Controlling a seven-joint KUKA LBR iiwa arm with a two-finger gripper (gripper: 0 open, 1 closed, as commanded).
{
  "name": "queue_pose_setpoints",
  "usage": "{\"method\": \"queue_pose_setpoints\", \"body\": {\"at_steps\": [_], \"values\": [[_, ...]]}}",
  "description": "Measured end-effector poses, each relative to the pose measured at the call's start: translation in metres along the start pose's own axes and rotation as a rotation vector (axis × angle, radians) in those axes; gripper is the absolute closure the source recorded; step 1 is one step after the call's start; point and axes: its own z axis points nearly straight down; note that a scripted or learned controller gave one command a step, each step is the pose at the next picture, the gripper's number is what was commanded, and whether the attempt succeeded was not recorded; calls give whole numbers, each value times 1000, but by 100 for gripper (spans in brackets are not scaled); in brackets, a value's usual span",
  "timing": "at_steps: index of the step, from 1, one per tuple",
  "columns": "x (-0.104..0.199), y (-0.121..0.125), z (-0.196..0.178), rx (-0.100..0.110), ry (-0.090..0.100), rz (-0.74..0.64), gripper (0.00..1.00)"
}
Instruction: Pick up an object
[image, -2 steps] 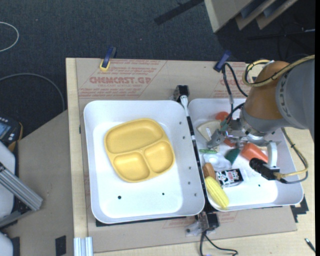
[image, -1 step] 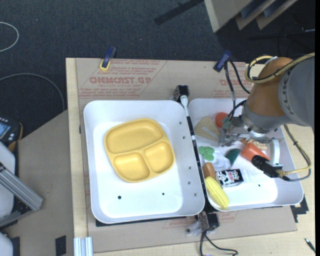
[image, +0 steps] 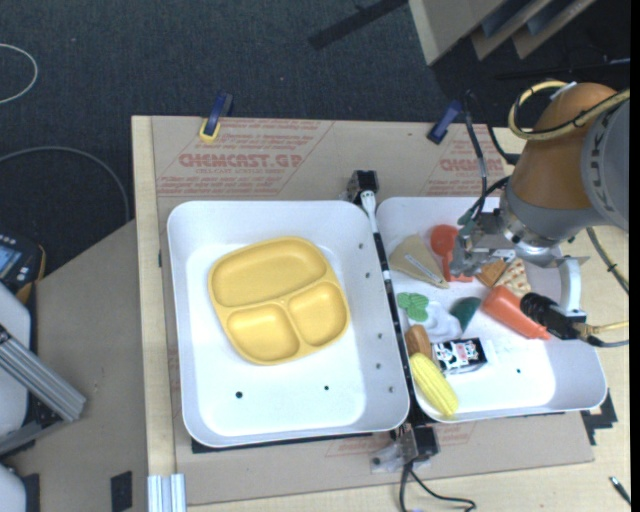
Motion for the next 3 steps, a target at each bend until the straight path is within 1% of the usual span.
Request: {"method": "queue_pose_setpoints", "body": {"at_steps": [1, 2, 3], "values": [[-4, 2, -43, -1, -1, 0, 100], [-3, 3, -73, -1, 0, 0, 100], [57, 6, -68, 5, 1, -2, 100]]}}
